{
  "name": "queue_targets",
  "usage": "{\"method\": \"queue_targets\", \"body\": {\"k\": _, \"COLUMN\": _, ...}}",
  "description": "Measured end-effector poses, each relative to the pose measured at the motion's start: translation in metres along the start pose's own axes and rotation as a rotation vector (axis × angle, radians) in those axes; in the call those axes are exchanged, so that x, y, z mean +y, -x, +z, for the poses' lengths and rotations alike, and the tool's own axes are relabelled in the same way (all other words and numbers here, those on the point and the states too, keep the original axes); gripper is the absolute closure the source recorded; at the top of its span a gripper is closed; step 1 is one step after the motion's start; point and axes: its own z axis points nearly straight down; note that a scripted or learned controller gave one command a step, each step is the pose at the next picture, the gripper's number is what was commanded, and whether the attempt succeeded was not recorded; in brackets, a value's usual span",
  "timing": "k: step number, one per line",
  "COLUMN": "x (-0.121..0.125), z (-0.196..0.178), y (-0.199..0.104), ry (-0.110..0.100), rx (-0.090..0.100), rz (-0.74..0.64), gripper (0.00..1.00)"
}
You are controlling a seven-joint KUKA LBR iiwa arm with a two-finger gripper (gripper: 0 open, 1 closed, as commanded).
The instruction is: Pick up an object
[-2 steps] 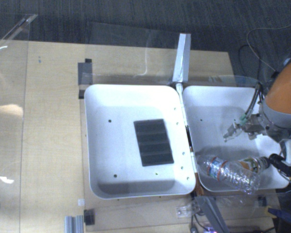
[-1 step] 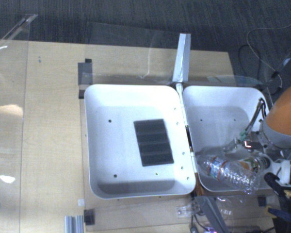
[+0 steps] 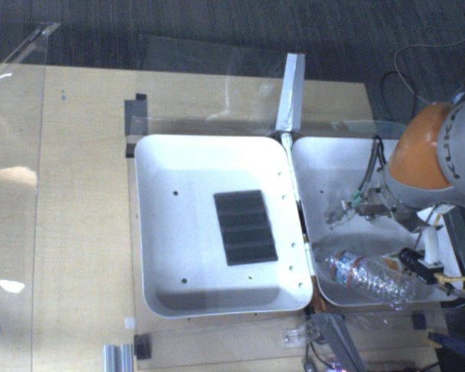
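A black ribbed rectangular pad [image 3: 246, 227] lies flat in the middle of the left white bin [image 3: 163, 208]. A clear crumpled plastic bottle [image 3: 368, 276] lies on its side along the front of the right bin [image 3: 325, 165]. My gripper [image 3: 342, 210] hangs low over the middle of the right bin, just above and behind the bottle. It hangs from the grey arm with the orange band [image 3: 418, 161], which reaches in from the right. I see nothing held in the gripper.
A raised divider wall [image 3: 294, 200] separates the two bins. A metal post [image 3: 291, 95] stands behind their junction. The bins rest on a pale wooden bench [image 3: 70, 208] with a clear panel on the left side.
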Motion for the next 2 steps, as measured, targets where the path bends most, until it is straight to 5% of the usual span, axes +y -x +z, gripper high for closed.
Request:
{"method": "queue_targets", "body": {"k": 1, "x": 0.056, "z": 0.002, "y": 0.001, "ry": -0.004, "rx": -0.001, "rz": 0.109, "gripper": 0.0}}
{"method": "queue_targets", "body": {"k": 2, "x": 0.059, "z": -0.011, "y": 0.0, "ry": 0.004, "rx": -0.002, "rz": 0.1, "gripper": 1.0}}
